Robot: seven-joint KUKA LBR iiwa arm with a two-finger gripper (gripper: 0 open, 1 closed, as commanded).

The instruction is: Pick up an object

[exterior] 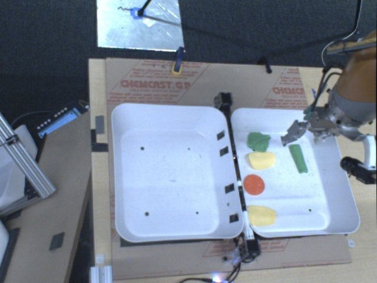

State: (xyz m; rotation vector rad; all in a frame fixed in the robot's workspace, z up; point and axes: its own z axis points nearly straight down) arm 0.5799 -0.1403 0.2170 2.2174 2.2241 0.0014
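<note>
The right bin (336, 181) holds several small objects. A green leafy piece (258, 140) lies near its upper left, with a pale yellow piece (261, 160) just below it. Further down sit an orange disc (254, 184) and another yellow piece (262, 216) by the front wall. A green stick (298, 158) lies in the middle of the bin. My gripper (297, 133) hangs over the bin's upper part, just above the top end of the green stick and right of the leafy piece. Nothing is seen held in it.
The left bin (171, 175) stands beside the right one, with a black-clipped divider (234, 170) between them. Both rest on a cardboard sheet (153, 81). A metal plate (138, 16) lies beyond the bench, and an aluminium frame (23, 164) stands at the left.
</note>
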